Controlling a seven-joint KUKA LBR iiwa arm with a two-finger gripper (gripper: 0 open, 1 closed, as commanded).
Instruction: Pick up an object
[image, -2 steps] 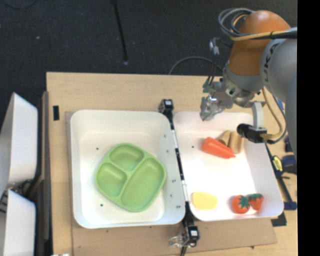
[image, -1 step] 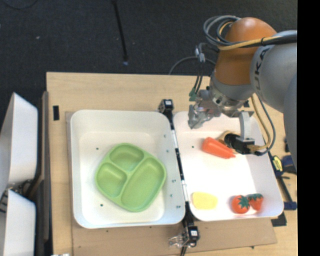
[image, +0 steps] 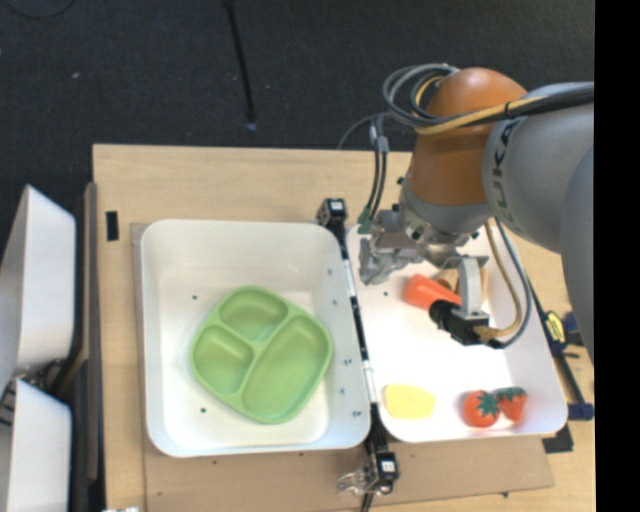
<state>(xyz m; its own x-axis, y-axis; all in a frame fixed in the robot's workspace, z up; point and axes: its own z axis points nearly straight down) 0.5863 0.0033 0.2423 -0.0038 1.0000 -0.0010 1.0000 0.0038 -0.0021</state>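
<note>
The right bin (image: 420, 350) holds three small objects. An orange piece (image: 428, 291) lies just under the wrist, a flat yellow piece (image: 409, 401) sits near the front edge, and a red strawberry-like toy with green leaves (image: 493, 406) rests at the front right. My gripper (image: 383, 260) hangs low over the back left part of this bin, close to the divider between the bins and just left of the orange piece. The view shows nothing held in it. The arm's orange band and grey body hide the back of the bin.
A light green divided plate (image: 262, 353) lies in the left bin (image: 165, 300). Cables (image: 510, 300) loop from the wrist over the right bin's right side. Black clamps (image: 332, 211) sit at both ends of the divider. Wooden bench (image: 200, 180) surrounds the bins.
</note>
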